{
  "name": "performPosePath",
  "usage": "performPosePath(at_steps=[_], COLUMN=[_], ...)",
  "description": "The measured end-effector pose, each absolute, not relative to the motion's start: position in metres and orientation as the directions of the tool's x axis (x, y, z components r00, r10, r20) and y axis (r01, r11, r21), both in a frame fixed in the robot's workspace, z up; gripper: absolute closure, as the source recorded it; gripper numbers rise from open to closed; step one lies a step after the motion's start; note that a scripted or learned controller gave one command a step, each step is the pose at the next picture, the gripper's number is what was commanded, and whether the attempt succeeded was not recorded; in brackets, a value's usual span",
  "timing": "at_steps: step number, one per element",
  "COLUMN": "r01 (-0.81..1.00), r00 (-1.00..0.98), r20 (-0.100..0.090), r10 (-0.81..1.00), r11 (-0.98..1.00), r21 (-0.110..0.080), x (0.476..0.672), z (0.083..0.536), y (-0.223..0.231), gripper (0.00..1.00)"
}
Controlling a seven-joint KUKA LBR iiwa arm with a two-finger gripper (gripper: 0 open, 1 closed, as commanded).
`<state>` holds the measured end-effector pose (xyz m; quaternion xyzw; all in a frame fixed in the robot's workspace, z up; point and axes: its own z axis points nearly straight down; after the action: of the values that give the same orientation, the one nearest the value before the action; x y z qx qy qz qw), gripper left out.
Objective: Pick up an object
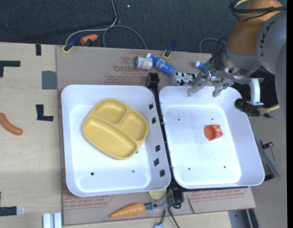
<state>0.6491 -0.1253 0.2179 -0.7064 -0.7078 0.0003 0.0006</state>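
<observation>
Toy carrot [128, 210]: nearest the camera, lying on the cardboard sheet [89, 61] just outside the front rim of the left bin, its green top pointing right toward a knot of cables.
Left bin [75, 175]: shallow, white, touching the right bin along a seam of black clips.
Yellow plate [116, 128]: a three-compartment dish lying flat in the left bin, toward its middle and back.
Right bin [241, 172]: shallow, white, speckled with small dark dots on the floor.
Red object [213, 132]: small, orange-red, resting on the floor of the right bin, right of centre, apart from all four walls.
Toy sausage [10, 124]: orange-brown, lying alone on the bare wooden tabletop well left of the cardboard.
Tool [206, 85]: over the back rim of the right bin, its two fingers spread apart with nothing between them; well apart from the red object, which lies nearer the camera.
Arm [253, 30]: grey with an orange band, entering from the upper right.
Blue-and-white bottle [155, 63]: lying on its side on the cardboard behind the bins.
Orange-handled clamp [80, 41]: at the cardboard's far left corner.
</observation>
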Motion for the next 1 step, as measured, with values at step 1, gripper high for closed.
performPosePath(at_steps=[1], r01=[1.0], r00=[0.003], r20=[-0.005], r10=[1.0], r11=[-0.003], r21=[0.003], x=[0.6467], z=[0.0787], y=[-0.1884], gripper=[0.0])
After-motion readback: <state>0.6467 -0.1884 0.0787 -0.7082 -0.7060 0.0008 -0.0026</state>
